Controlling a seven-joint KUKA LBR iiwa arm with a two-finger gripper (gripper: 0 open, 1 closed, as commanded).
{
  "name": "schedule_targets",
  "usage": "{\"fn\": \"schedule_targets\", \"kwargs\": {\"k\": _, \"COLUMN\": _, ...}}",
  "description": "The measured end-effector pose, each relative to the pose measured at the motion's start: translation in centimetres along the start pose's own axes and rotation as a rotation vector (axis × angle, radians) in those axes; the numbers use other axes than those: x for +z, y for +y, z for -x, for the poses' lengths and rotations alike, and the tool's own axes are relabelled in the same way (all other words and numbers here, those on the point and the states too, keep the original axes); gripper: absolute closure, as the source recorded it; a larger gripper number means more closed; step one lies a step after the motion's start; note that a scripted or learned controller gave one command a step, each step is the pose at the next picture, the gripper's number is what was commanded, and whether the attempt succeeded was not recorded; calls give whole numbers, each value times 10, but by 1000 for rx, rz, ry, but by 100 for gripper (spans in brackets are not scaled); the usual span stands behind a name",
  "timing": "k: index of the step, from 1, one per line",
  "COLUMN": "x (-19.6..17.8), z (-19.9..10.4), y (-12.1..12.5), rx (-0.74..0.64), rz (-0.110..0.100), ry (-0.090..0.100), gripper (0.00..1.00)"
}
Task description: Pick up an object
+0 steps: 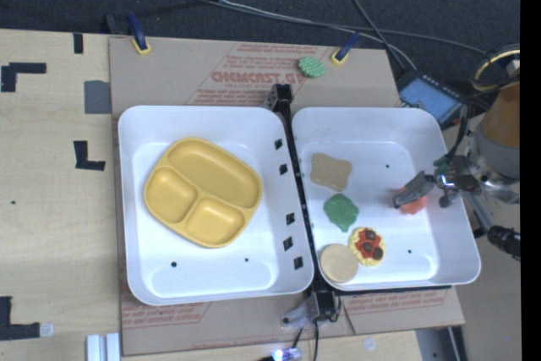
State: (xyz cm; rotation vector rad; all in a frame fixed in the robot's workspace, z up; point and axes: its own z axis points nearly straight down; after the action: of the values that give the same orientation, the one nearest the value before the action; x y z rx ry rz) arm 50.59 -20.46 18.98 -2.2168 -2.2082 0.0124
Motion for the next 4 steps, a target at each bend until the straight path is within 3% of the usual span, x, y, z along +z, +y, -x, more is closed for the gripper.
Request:
{"fn": "schedule_targets", "kwargs": {"k": 1, "x": -7, "z": 0, "y": 3, "rx": -5, "rz": 13, "ry": -3, "gripper": 0}}
{"fn": "schedule_targets", "kwargs": {"k": 3, "x": 107, "z": 1, "y": 2, "rx": -4, "rz": 15, "ry": -5, "gripper": 0}}
{"fn": "schedule_targets", "kwargs": {"k": 4, "x": 93, "z": 2, "y": 3, "rx": -4, "rz": 19, "ry": -8, "gripper": 100}}
